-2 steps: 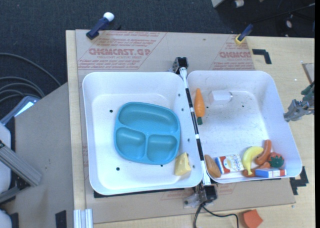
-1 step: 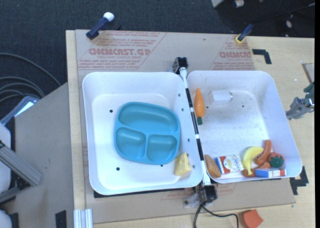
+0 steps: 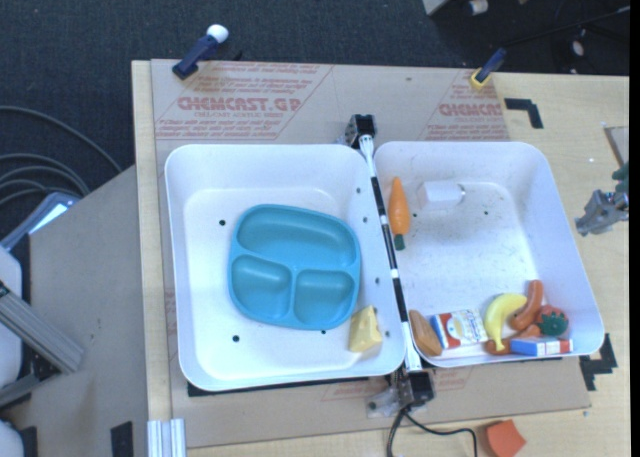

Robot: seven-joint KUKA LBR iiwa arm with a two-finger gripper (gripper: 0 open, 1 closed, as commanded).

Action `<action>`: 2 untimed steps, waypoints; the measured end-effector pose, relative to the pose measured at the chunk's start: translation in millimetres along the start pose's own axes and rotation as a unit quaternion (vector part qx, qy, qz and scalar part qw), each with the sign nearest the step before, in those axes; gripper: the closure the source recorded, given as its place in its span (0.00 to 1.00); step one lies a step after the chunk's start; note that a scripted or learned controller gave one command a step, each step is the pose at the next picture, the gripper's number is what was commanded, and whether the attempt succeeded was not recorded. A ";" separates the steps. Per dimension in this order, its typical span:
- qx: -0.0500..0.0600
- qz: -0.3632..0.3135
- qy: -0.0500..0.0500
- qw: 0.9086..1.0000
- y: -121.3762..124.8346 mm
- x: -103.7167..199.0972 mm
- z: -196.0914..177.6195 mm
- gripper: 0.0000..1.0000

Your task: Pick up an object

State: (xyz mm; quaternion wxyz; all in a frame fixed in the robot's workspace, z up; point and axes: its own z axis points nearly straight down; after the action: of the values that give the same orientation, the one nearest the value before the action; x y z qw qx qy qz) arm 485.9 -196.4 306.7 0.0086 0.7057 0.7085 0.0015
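Two shallow white plastic bins sit side by side on the bench. The left bin (image 3: 190,245) holds a blue plastic plate with three compartments (image 3: 294,266), lying flat near its middle, and a pale yellow wedge like a piece of toy cheese (image 3: 365,330) just beside the plate's lower right corner.

The right bin (image 3: 560,235) holds the rest. An orange toy carrot (image 3: 399,208) lies against the divider between the bins, upper left. A small white block (image 3: 441,194) rests near it at the back. Along the front wall a cluster is packed close: a small white and red carton (image 3: 461,329), a yellow toy banana (image 3: 503,314), a reddish sausage-shaped piece (image 3: 528,306), a blue and white flat box (image 3: 541,347), and a brown bread-like piece (image 3: 424,333).

At the right edge, outside the right bin, a grey metal part, possibly the gripper (image 3: 603,208), hangs above the bench; whether it is wide or narrow cannot be told.
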 end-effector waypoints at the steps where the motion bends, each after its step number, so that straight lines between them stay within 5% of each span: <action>1: 0.008 0.002 0.005 1.000 -7.5 -27.0 25.2 1.00; 2: 0.007 0.002 0.004 1.000 -6.6 -27.3 14.8 1.00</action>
State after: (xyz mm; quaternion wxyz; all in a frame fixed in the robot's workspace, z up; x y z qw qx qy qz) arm 479.6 -223.9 292.0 0.0007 0.7072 0.7070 -0.0003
